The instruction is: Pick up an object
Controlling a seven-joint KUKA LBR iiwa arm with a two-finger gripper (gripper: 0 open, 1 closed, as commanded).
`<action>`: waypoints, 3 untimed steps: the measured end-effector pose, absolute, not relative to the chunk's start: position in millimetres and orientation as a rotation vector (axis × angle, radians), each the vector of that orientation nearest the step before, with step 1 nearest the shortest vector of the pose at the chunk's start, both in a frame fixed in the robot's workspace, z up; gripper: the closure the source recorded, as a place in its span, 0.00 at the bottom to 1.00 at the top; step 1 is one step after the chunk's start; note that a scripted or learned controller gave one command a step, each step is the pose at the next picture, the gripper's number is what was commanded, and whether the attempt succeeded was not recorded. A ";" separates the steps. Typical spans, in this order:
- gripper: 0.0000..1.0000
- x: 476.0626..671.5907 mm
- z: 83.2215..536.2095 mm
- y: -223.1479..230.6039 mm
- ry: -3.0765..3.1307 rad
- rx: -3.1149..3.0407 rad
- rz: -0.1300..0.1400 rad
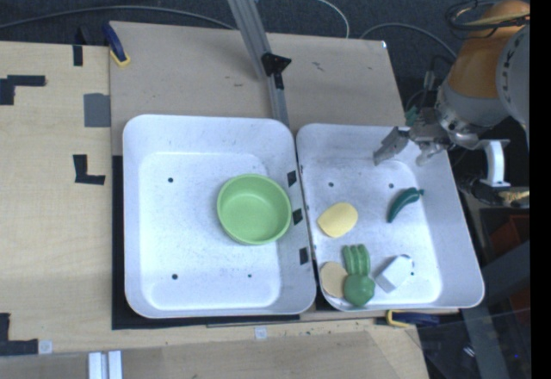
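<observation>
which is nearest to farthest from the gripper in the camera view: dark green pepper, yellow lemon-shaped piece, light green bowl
Measured from the gripper, over the right bin's far end:
1. Dark green pepper, right bin, just below the gripper.
2. Yellow lemon-shaped piece, right bin, near the divider.
3. Light green bowl, left bin.

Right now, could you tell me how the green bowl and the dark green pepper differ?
The green bowl is pale green, round and open at the top; the dark green pepper is deep green, slim and curved. The bowl is much the larger. The bowl sits in the left bin, the pepper in the right bin, nearer the gripper. Both lie untouched.
</observation>
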State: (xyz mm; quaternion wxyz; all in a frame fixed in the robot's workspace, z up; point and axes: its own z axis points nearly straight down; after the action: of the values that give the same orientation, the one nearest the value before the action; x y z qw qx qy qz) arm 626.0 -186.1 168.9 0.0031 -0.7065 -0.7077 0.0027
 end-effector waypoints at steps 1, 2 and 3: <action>0.00 623.8 124.3 -188.5 -2.220 -2.217 0.007; 0.00 623.0 86.0 -187.4 -2.222 -2.218 0.005; 1.00 623.8 98.0 -186.7 -2.225 -2.217 0.003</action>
State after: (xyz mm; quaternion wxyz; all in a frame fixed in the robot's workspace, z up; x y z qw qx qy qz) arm 623.8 -186.7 98.0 0.0004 -0.7058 -0.7084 0.0011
